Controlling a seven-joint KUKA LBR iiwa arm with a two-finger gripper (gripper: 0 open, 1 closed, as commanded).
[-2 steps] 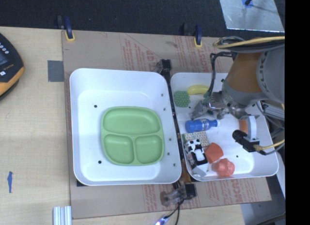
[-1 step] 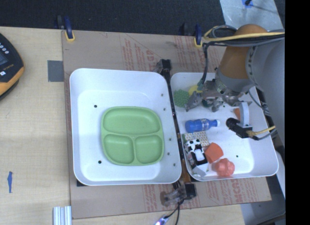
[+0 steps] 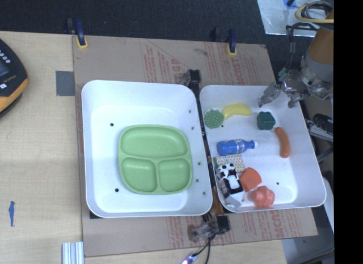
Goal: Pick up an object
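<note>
While your claw hangs spread over the right bin's far edge, nothing between its fingers, dark green object just below, sausage nearby.

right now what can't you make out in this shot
- Gripper, camera view: too small and blurred to tell whether its fingers are open or shut.
- Arm: cut off by the right edge.
- Black and white toy in the right bin: partly covered by the orange cup, shape unclear.
- Yellow device: cut off by the left edge.
</note>
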